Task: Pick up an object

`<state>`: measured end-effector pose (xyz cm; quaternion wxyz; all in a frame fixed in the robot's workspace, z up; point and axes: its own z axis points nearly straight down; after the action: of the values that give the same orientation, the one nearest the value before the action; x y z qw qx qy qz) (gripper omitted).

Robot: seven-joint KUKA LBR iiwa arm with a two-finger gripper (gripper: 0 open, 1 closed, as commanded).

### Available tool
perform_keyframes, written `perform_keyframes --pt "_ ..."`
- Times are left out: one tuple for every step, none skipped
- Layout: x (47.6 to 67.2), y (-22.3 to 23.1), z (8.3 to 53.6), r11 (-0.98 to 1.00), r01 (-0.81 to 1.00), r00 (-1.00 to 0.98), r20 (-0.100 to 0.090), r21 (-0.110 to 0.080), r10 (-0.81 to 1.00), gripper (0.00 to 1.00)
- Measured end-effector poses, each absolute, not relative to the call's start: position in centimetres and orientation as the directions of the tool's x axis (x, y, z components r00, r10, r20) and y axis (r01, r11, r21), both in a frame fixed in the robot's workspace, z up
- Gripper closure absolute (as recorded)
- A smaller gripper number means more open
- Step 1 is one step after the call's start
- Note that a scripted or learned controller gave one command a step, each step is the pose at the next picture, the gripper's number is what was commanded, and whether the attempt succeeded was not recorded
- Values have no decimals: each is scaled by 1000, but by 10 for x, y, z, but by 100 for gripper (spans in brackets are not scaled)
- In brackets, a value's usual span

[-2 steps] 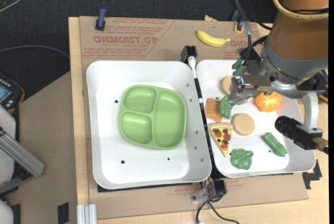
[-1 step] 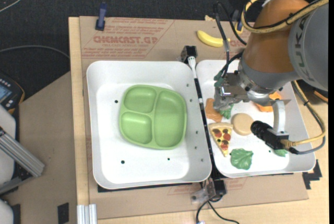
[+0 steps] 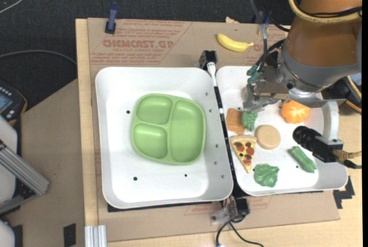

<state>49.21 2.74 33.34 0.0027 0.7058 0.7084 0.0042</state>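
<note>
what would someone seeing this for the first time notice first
The pale green divided plastic plate sits alone in the middle of the left white bin. At the right, the big grey and orange robot arm reaches over the right white bin, its gripper low among toy foods: a pizza slice, an orange fruit, green leaves. A yellow toy banana lies on the cardboard behind.
</note>
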Motion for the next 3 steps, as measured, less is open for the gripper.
perform_keyframes --pt "480 80 523 6 1000 -6 6 21 1000 100" --pt "477 132 333 4 1000 -4 -4 -17 1000 100" --pt "480 130 352 1 1000 -1 1 2 1000 100"
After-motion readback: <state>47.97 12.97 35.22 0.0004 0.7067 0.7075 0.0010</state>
